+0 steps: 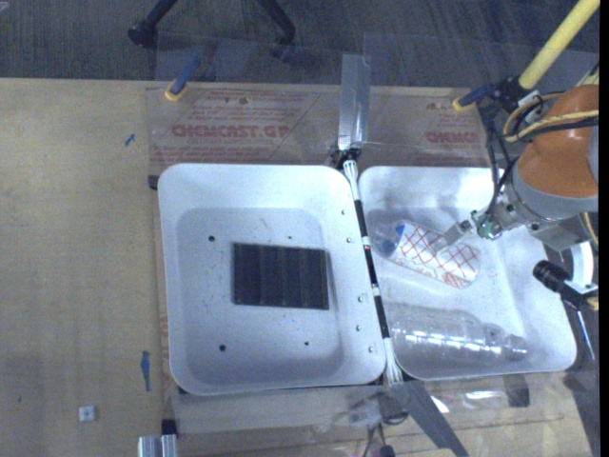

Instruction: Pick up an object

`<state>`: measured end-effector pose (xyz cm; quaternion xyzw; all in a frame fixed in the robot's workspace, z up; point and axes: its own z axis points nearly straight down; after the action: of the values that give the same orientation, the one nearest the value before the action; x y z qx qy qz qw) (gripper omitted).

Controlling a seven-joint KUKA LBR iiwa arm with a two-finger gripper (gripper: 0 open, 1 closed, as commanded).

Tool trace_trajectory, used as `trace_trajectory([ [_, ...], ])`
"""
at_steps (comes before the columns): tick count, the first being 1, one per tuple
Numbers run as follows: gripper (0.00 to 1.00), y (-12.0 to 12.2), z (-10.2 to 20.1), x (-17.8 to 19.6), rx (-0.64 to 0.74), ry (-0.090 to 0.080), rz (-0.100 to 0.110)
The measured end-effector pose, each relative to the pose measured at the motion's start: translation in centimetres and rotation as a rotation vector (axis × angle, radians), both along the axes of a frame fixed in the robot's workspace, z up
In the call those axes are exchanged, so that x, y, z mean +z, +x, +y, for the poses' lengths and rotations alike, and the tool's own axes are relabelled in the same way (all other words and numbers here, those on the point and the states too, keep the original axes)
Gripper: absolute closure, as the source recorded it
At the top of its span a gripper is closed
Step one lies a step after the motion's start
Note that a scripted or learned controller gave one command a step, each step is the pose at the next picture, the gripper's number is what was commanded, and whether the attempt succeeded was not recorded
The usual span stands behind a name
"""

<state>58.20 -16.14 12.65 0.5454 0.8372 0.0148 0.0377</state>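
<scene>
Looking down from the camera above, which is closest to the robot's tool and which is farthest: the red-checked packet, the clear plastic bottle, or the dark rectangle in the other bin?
1. The red-checked packet, in the right bin, right by the tool.
2. The clear plastic bottle, lying along the same bin's near edge.
3. The dark rectangle, in the middle of the left bin, farthest.

Both white bins [190,255] are looking like matt, smooth plastic, the left one bearing a dark ribbed panel [281,275]. The bench [67,236] is showing dull wood. A clear glossy plastic bottle [457,341] and a crinkly red-checked wrapper [433,252] are catching light
</scene>
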Motion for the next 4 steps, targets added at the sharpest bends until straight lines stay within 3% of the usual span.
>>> trace_trajectory([
  [4, 0.0, 0.13, -0.27, 0.0, 0.103, -0.006, -0.003],
])
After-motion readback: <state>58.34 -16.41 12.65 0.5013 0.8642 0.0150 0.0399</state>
